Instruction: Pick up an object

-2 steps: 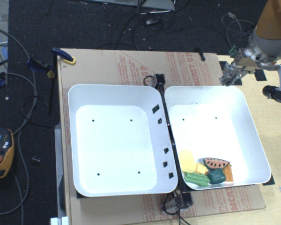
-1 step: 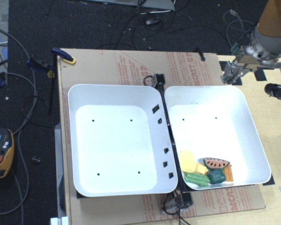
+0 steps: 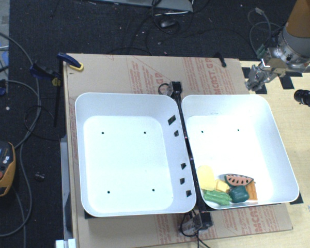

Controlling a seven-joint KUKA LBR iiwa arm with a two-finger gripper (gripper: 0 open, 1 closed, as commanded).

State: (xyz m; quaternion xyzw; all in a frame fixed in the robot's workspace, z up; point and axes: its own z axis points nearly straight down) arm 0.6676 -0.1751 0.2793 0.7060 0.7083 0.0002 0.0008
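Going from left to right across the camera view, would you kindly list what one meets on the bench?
Left bin → right bin holding a pile of toy pieces → gripper, above that bin's far right corner.

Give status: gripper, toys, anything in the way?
Gripper up beyond right bin's far corner, holding nothing. Toys bunched in that bin's near end, untouched. Nothing in the way.

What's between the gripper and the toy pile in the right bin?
Nothing visible. The gripper sits above the right bin's far corner; the toy pile lies at the near edge, with only bare bin floor between them.
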